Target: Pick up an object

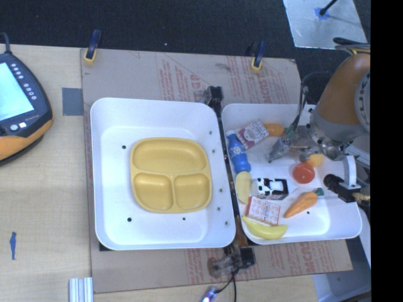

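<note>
Two white bins sit side by side, with the robot arm over the right one.

The left bin [104, 168] holds a yellow plate [170, 173] with three parts, lying flat in the middle. The right bin [340, 222] holds many small toys. At its left side a blue bottle [237, 154] lies with its long side running far to near, and a pale yellow piece [243, 186] lies just near it. A black and white cow [271, 187] sits in the middle. A red and white packet [265, 211] lies near the cow, touching a yellow banana [264, 229] at the near edge. An orange carrot [300, 204] lies slanted, its green top pointing right and far. A red tomato [303, 173] sits just far of the carrot. The gripper [280, 151] hangs far of the cow, and I cannot tell if it is wide or narrow.
</note>
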Motion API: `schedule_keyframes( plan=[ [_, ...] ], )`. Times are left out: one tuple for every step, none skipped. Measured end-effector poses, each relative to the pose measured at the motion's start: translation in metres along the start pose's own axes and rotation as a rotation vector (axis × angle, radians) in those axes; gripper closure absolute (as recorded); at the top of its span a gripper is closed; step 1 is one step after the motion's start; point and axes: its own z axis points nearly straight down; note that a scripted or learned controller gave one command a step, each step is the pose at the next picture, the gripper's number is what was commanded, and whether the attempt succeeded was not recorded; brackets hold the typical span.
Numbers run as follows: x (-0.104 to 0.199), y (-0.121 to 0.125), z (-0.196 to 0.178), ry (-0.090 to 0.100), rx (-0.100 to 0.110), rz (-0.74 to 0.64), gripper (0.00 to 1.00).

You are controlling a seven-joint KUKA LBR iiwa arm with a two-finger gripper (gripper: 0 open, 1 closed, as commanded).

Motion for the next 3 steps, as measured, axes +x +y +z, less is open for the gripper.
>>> schedule_keyframes(
  plan=[
    [-0.049,0.064,-0.061,0.0,-0.009,0.006,0.0],
    [-0.045,0.002,0.011,0.001,-0.003,0.004,0.0],
    [-0.046,0.002,0.0,0.0,-0.003,0.002,1.0]
  ],
)
